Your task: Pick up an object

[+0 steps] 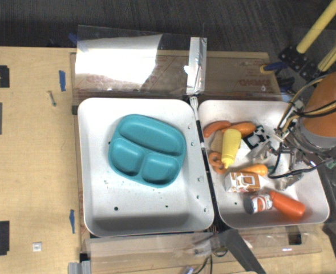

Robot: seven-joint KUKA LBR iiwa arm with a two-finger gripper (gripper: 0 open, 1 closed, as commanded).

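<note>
Left bin (93, 210): holds one teal tray (146, 149) with three compartments, lying flat near the bin's centre and set at a slight diagonal.

Right bin (236, 217): holds a cluster of small items. Along the left wall lies an orange ring (215, 162). Just beside it, a yellow bottle (230, 146) stands on a slant, its upper end overlapping an orange sausage-shaped piece (229, 127) that lies across the far part of the bin. Below the bottle, a carrot (251, 169) lies crosswise, touching the top of a small orange-and-white carton (245, 182). Nearer the front wall, an orange bottle (274, 203) with a white label and dark cap lies on its side, cap pointing left.

Gripper (270, 150): lowered into the right bin's right half, above and right of the carrot, among cables. Whether it is released or clenched cannot be told; nothing is visibly grasped. The arm (326, 114), with its orange band, enters from the right.
</note>
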